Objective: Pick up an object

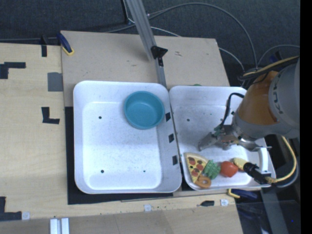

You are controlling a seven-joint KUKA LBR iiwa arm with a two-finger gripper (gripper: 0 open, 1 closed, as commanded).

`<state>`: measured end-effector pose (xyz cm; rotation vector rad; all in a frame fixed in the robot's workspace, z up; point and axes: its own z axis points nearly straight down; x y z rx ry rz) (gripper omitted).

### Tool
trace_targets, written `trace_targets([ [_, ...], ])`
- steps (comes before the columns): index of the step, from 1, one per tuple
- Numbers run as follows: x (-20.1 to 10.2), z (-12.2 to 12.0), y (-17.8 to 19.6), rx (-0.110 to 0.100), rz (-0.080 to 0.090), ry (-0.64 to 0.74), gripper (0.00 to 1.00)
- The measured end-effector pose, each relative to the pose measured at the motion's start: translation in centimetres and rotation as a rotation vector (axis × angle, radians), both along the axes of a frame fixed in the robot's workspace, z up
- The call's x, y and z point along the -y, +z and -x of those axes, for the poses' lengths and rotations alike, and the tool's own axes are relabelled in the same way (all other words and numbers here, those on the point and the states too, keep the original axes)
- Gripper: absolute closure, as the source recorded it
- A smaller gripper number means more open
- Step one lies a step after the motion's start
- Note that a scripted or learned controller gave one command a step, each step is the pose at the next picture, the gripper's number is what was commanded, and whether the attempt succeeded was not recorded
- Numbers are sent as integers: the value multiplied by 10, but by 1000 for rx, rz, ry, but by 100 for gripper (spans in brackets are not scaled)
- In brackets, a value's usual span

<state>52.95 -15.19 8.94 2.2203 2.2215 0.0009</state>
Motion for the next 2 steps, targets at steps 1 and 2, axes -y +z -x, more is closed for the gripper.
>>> trace_targets([
  [1,1,0,12,2,2,-1,100],
  [2,2,-2,74,4,1,0,100],
])
